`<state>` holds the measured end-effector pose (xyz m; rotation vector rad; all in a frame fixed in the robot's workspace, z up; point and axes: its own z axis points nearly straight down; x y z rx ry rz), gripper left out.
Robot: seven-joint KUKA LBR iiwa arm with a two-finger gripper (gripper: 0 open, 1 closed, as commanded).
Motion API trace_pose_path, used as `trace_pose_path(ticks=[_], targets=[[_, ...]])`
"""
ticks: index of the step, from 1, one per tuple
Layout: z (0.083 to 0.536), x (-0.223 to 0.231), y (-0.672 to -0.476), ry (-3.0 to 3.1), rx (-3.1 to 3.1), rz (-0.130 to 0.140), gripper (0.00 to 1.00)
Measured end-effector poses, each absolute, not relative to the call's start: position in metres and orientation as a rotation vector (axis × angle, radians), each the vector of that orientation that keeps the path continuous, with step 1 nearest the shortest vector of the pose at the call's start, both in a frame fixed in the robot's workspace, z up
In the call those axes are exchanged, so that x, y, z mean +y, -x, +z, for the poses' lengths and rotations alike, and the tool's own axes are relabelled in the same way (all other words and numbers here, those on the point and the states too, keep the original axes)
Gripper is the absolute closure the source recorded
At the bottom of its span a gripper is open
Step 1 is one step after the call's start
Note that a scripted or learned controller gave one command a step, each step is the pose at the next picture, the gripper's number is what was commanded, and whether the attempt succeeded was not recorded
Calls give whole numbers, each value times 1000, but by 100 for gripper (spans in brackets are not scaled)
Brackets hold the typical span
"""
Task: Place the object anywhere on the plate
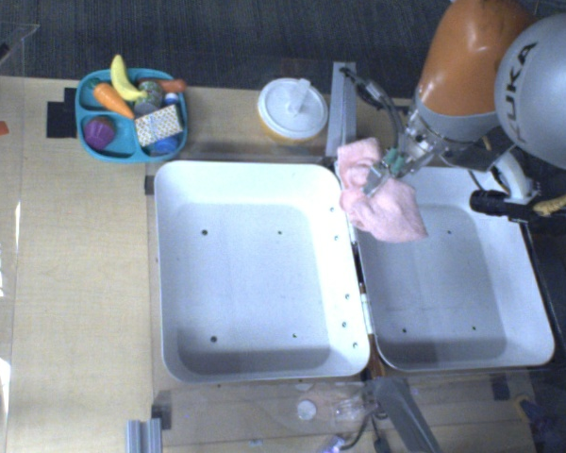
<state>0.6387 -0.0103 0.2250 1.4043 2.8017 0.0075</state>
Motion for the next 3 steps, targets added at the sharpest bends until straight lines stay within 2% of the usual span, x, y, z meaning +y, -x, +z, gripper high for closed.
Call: trace_pose_path(ticks=[1, 2, 3], targets=[[236, 46, -639, -814, 3024, 8, 100], [226, 104, -634, -194, 3125, 7, 100], [227, 156, -630, 5, 3130, 8, 100]])
